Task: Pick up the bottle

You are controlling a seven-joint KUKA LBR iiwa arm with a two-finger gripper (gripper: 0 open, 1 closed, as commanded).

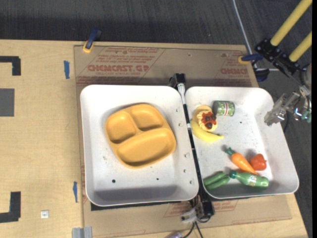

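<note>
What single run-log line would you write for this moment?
phase: approach | pincer: at right bin's right rim, holding nothing | green bottle: lying in right bin, near front | status: not picked

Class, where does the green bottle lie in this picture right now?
The green bottle lies on its side in the right bin, near its front edge, beside the carrot and the green pepper.

You face robot lab bench: cardboard sheet (pixel 163 63) clamped at far edge, two white bins (pixel 94 148) side by side, blue tape marks (pixel 66 69), toy food.

Bench (pixel 34 133): cardboard sheet (pixel 148 63) bearing left bin (pixel 94 133), right bin (pixel 277 148).
</note>
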